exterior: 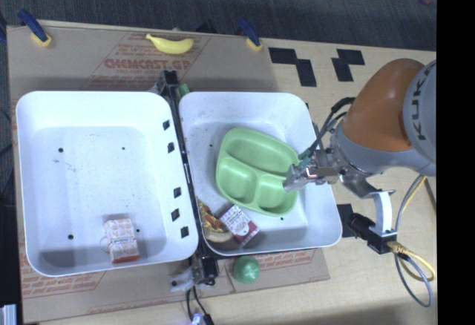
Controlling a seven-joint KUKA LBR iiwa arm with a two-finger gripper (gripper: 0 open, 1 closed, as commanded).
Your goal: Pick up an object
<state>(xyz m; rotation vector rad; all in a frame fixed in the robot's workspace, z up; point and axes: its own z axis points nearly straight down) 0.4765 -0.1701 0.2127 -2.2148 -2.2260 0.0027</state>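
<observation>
A light green divided plate (pixel 252 168) lies in the right bin (pixel 245 104), reaching toward its right wall. My gripper (pixel 299 172) is at the plate's right rim, low inside the bin, with the grey wrist and orange band behind it to the right. At the right bin's front left lie a small red and white carton (pixel 240 224) and a brownish food item (pixel 211 222). The left bin (pixel 44 116) holds a small orange and white carton (pixel 121 239) near its front edge.
A green ball (pixel 246 268) rests on the cardboard just in front of the right bin. A yellow banana (pixel 171 42) lies behind the bins, between blue clamps (pixel 34 27). A black divider (pixel 178 160) runs between the bins. Cables hang at the right.
</observation>
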